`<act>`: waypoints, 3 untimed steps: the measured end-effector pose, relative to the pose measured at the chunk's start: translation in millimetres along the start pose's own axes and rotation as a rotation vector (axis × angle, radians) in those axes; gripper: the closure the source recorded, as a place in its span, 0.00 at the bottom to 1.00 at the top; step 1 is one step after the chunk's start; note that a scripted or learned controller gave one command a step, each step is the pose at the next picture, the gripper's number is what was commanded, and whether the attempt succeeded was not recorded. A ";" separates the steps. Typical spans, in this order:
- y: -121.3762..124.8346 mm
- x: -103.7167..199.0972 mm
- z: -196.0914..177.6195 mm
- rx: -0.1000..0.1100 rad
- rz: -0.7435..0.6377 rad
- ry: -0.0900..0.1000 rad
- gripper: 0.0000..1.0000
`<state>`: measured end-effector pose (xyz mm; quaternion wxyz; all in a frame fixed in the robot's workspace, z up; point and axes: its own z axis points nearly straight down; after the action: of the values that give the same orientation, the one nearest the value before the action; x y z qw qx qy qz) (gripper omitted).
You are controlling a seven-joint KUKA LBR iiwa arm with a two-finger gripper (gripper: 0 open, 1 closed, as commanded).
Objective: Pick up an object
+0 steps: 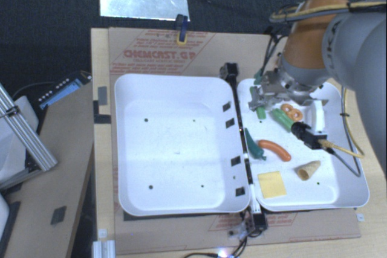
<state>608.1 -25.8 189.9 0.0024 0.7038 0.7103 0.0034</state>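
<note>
My gripper (260, 101) hangs low over the far left part of the right bin (347, 187). A green stick-like piece (282, 118) lies just to its right, with an orange ring (292, 112) beside it. A small green bit (261, 112) sits directly under the gripper; whether it is held is unclear. Nearer the front lie an orange sausage shape (275, 150), a teal piece (254, 148) by the bin's left wall, a yellow square (271, 184) and a beige cone (308, 170).
The left bin (130, 99) sits beside the right one, joined by a black-clipped divider (240, 142). A white block (318, 116) lies at the right bin's far right. The arm's grey and orange body (326, 27) looms over the far right corner.
</note>
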 end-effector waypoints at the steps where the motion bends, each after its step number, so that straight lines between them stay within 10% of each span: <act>1: 22.2 101.4 -157.8 -0.013 -0.007 0.005 1.00; 3: -41.5 130.0 -307.5 -0.002 0.002 0.002 1.00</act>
<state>562.9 103.4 497.3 0.0024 0.7045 0.7096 0.0050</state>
